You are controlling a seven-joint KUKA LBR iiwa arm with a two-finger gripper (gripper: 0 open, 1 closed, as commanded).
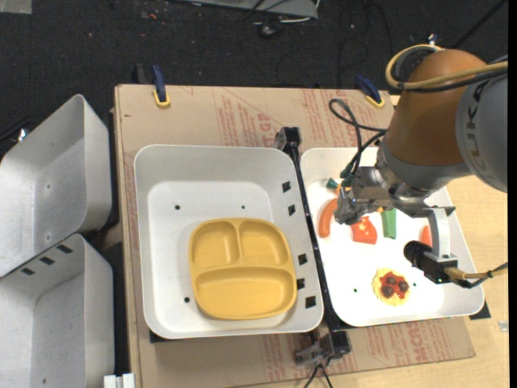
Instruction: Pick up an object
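Observation:
The right bin (452, 301) holds several small toy foods. An orange carrot-like piece (325, 217) lies near its left wall, and a red wedge (365, 230) sits beside a green stick (389, 223). A round yellow tart with red berries (393, 286) rests near the front. A thin orange-red piece (426, 234) shows right of the green stick. My gripper (348, 208) hangs low over the bin's left half, between the carrot piece and the red wedge. Nothing is visibly held in it. The arm's body hides the bin's back right part.
The left bin (153, 176) holds a yellow divided plate (242, 267). A black camera-like unit (426, 261) with a cable juts from the wrist over the right bin. Black clips line the divider (303, 217) between the bins. Two white bins stand off the bench at far left (48, 192).

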